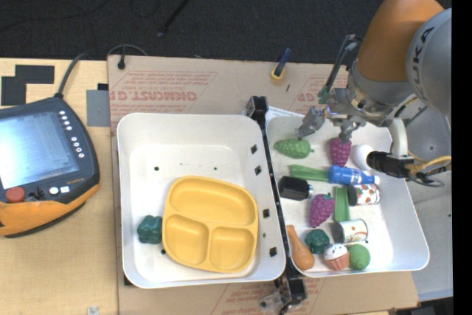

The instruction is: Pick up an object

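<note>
I'm reaching in from the right, my gripper [328, 127] hanging over the far end of the right bin [417, 232]; my two fingers stand spread apart with nothing between them, one tip by the green grape bunch [293, 148], the other just above the purple grape bunch [339, 150]; so I'm released, holding nothing. The green bunch lies at the far left of this bin, just beside my left fingertip; the purple one sits right of it, under my other finger; whether I touch either I cannot tell. Nearer in the bin there's a crowd: a blue marker [352, 176] lying across, a green stick [311, 173] beside it, a black block [293, 189], a second purple bunch [321, 209], a carrot [299, 248] along the near left wall, a cupcake [336, 257] and a green ball [358, 256] at the near edge. Over in the left bin [147, 133], well apart from me, lies a yellow divided tray [210, 223] with a dark green lump [150, 229] at its left.
</note>
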Robot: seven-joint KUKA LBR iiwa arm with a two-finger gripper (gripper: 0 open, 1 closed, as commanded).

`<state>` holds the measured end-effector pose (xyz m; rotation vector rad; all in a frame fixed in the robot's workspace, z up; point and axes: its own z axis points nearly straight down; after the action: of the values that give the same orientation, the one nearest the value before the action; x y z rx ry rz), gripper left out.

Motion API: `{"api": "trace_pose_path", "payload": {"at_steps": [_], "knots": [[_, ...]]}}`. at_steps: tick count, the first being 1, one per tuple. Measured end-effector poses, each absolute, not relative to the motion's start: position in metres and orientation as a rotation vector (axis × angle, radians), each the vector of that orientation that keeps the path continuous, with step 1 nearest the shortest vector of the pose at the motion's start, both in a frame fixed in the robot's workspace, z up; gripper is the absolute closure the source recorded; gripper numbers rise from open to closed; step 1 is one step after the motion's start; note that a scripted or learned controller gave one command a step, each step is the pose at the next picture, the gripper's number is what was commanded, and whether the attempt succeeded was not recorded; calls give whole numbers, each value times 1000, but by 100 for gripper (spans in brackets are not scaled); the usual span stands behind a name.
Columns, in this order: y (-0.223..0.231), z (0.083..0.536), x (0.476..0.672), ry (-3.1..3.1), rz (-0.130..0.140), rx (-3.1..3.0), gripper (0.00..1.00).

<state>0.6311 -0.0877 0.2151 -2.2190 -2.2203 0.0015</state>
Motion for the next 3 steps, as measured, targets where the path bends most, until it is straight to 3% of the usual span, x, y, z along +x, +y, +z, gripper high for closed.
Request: {"api": "trace_pose_path", "payload": {"at_steps": [1,2,3], "knots": [[-103,107,598,-2227,-8,-2222,0],[-130,117,593,-2223,-2,-2214,0],[-86,89,543,-2220,0,-2228,0]]}}
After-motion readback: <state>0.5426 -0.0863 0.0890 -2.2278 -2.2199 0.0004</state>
